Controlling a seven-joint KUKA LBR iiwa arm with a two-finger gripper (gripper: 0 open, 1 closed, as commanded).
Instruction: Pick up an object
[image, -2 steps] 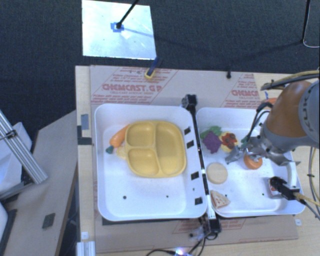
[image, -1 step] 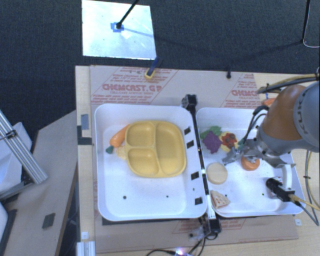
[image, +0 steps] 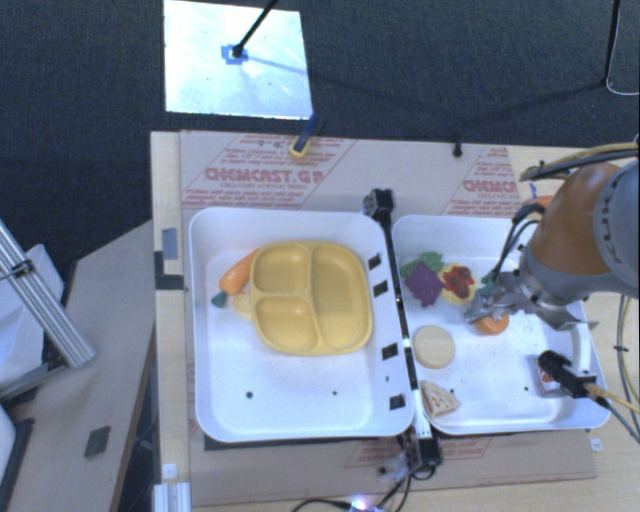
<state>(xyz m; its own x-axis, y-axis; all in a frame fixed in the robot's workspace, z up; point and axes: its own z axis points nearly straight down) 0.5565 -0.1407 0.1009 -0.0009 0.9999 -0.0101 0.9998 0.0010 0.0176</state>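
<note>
You are looking at the gripper working low inside the right bin, towards its far right part, with the grey arm reaching in from the right and covering much of what lies beneath. Directly at the fingertips an orange piece is sitting on the bin floor, and it is peeking out just on the near side of the claw, so the thing to be picked is lying almost straight under the fingers and a shade nearer to you than they are. Whether the fingers are spread around it or already pressing on it, you cannot tell from here (the metal parts are blurring together with the wrist). The piece is showing as a small flattish wedge with its longer side running roughly left to right, though most of it is hidden. Just to the left of the claw a yellow and red toy and a purple toy are crowding in, with a green piece on their far side; a round tan disc is lying nearer, apart from the claw. The left bin is holding a yellow divided plate with a carrot tucked at its left edge, well away from the work.
</note>
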